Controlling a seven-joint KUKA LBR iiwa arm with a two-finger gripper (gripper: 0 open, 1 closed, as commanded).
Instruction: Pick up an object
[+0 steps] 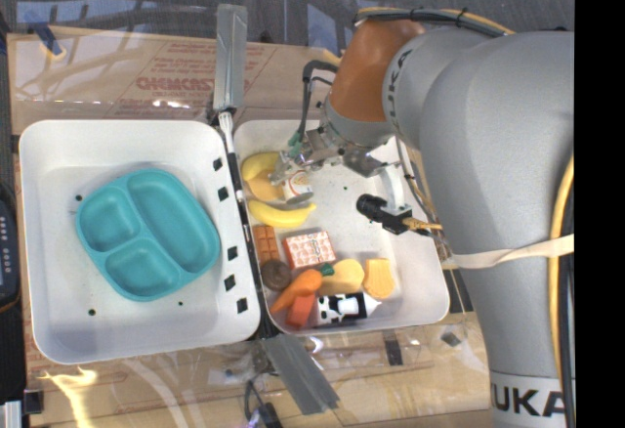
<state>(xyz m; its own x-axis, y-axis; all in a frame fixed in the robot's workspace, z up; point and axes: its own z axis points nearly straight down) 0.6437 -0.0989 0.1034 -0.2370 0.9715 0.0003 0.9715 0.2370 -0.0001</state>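
The big grey arm [469,123] is reaching into the right bin [425,289] from the right side. Its tool [298,160] is hanging low near the top left corner of that bin, right at the yellow banana [275,211]. I am using the banana as my marker for where things are.

The tool is sitting just above the top end of the banana, and looks like it is touching it or almost touching it. It is too small and too mixed up with wires to see how wide it is, so I cannot tell if it is gripping anything. Nothing is clearly being held.

The banana is lying against the left wall of the right bin. It is curving like a letter C, with its long side running from top to bottom and then bending toward the right. So the thing to pick up is lying right under the tool and a little below it.

Just below the banana are a brown waffle block [265,242] and a pink square [309,247]. Further below are an orange carrot [295,290] and a black and white bottle [342,309]. Well to the left of the banana, a blue plate [146,233] with three parts is resting in the left bin [49,162].

I think the tool needs to be going straight down and closing across the thin width of the banana.
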